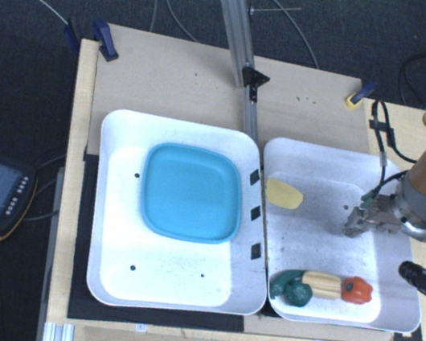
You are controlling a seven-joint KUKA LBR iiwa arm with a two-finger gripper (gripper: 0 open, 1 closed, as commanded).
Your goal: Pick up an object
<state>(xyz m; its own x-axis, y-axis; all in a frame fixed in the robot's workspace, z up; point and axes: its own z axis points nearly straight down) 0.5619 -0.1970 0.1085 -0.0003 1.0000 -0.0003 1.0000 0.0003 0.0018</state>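
The hand (pixel 356 224) hangs low over the right bin (pixel 334 175), at the frame's right; whether it is clenched or released I cannot tell. A yellow piece (pixel 284 194) lies near that bin's upper left, a green, tan and red toy (pixel 321 288) along its lower edge. A blue plate (pixel 192 193) sits in the left bin (pixel 116 189).

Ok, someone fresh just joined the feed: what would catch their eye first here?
Probably the light blue plate, square with rounded corners, lying in the middle of the left bin. Next, the cluster at the near edge of the right bin: a green item, a tan piece and a red one in a row, with a pale yellow object farther back. The pincer hangs over that bin's right half.
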